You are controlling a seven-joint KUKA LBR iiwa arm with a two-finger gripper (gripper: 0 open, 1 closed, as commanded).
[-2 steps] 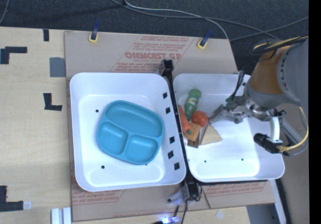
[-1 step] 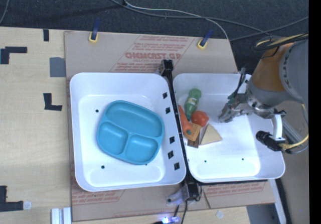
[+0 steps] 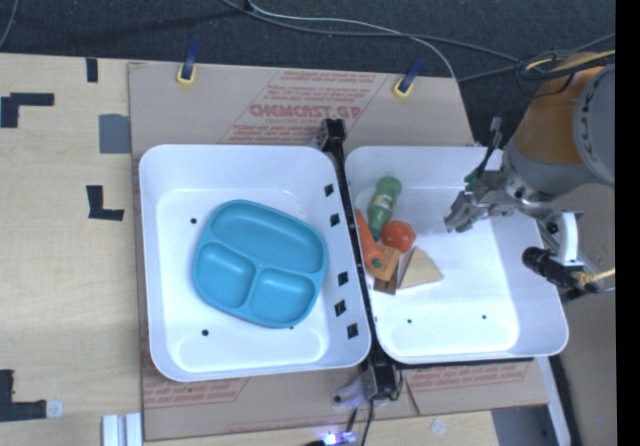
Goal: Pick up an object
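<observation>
Several toy foods are clustered at the left side of the right bin (image 3: 500, 334): a green bottle-shaped piece (image 3: 383, 201), a red tomato (image 3: 399, 234), an orange carrot (image 3: 368, 246) against the bin's left wall, and a tan wedge (image 3: 422, 270). My gripper (image 3: 462, 215) hangs over the upper middle of the right bin, to the right of the tomato and apart from all the pieces. Nothing shows in it.
A blue three-compartment plate (image 3: 260, 262) lies in the left bin (image 3: 170, 334). A black divider (image 3: 345, 234) runs between the bins. The arm's grey and orange wrist (image 3: 560, 134) overhangs the right bin's far right corner. Cables cross the dark floor behind the bench.
</observation>
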